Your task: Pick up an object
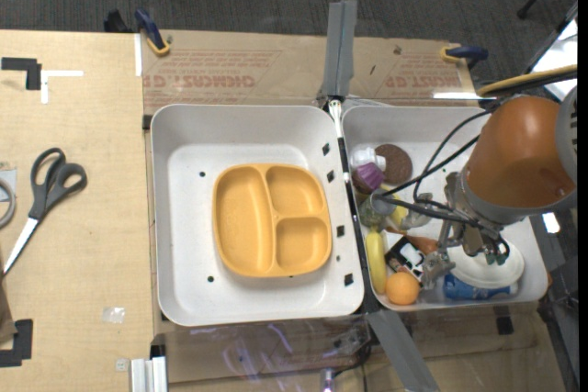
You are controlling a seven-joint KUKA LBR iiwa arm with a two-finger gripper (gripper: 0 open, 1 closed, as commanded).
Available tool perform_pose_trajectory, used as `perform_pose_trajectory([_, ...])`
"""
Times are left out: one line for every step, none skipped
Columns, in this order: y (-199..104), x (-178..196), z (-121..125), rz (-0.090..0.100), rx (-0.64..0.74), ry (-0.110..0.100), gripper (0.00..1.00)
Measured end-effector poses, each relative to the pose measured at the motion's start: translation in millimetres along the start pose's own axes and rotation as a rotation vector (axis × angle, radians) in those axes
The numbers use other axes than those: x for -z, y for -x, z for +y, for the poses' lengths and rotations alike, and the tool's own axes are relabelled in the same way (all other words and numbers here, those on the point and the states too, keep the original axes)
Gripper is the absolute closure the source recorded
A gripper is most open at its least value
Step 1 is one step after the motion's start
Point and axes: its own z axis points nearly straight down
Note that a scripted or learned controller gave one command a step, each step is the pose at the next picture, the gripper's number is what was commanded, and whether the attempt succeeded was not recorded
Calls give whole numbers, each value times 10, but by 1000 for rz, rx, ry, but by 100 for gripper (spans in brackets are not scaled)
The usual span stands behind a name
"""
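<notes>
Hovering over the right bin [528,294] — orange ball [401,289] just beside the jaws [439,263]; their state unclear.

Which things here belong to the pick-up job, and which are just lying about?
Job:
- tool, low in the right bin
- banana
- orange
- purple bottle
- brown disc
- white dish

Lying about:
- yellow divided plate in the left bin
- scissors
- blue clamps

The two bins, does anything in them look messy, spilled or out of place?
Nothing looks spilled or broken. The right bin is crowded: a banana, an orange and other items jumbled beside the arm. The left bin holds a yellow divided plate, lying flat.
</notes>
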Motion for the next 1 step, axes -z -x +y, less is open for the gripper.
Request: perform_pose_trajectory([43, 1, 44, -4, -76, 0, 0])
